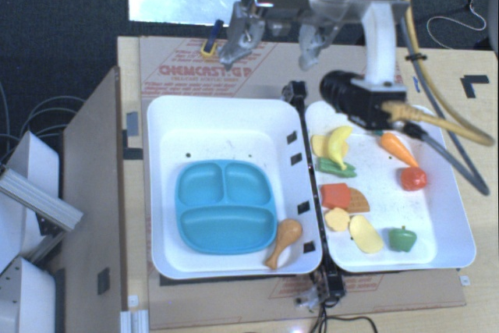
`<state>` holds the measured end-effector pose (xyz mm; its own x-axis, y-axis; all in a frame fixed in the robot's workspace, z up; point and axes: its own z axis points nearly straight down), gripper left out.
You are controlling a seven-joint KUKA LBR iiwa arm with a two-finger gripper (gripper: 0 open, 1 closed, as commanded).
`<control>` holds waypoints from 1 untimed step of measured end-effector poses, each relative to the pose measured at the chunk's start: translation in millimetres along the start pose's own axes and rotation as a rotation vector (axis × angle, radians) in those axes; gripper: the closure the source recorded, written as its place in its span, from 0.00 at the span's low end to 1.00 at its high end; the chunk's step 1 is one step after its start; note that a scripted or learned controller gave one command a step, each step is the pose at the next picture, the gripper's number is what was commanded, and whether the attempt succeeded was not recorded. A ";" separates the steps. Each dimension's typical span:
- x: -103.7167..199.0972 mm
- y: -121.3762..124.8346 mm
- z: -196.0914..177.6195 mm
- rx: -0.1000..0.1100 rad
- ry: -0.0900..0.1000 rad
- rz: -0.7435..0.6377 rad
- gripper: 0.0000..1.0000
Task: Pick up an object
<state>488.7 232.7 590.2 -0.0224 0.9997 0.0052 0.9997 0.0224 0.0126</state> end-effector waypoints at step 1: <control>0.0 0.0 0.0 0.000 0.000 0.000 0.00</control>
<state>488.7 232.7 590.2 -0.0224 0.9997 0.0052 0.9997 0.0224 0.0126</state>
